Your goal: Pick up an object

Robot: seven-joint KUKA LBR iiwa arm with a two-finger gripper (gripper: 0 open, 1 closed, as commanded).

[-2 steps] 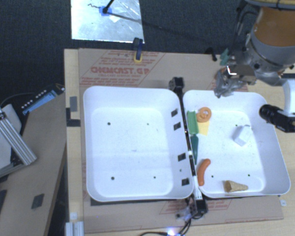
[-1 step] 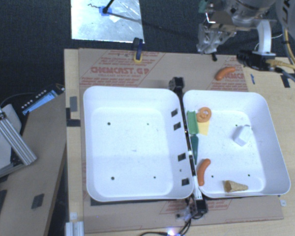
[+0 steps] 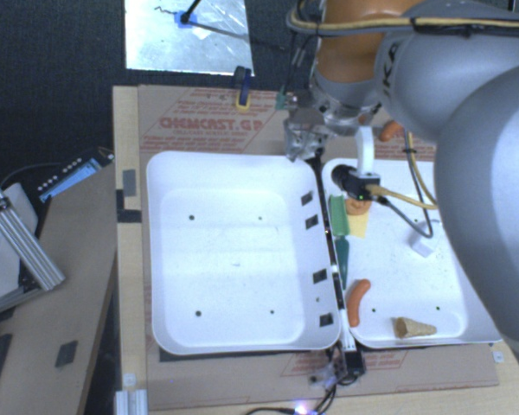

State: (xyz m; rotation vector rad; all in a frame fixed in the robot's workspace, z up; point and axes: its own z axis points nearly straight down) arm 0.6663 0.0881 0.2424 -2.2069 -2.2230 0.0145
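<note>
Camera view looks down on several candidates for the pick, all lying in the right bin (image 3: 415, 288). An orange sausage-shaped piece (image 3: 356, 302) lies at about 7 o'clock on that bin's floor, close to the wall shared with the other bin. A tan cone (image 3: 413, 327) lies on its side at 6 o'clock, near the front rim and apart from the sausage. A green strip (image 3: 336, 213), a yellow block (image 3: 358, 224) touching it and a dark teal piece (image 3: 341, 254) just below them crowd the shared wall around 9 to 10 o'clock. A small white piece (image 3: 421, 247) sits alone toward the middle of the floor. The gripper (image 3: 302, 145) hangs at 12 o'clock of this group, over the far rim where the two bins meet. Nothing shows in it, and I cannot tell whether it is open or closed. The left bin (image 3: 233, 258) lies at 9 o'clock of the right one. The step in hand looks like choosing and approaching. The cone or the sausage seems the better target, since each has free floor around it. The gripper would best swing toward 5 o'clock, come straight down, span the piece across its narrow width and stay off the wall.
</note>
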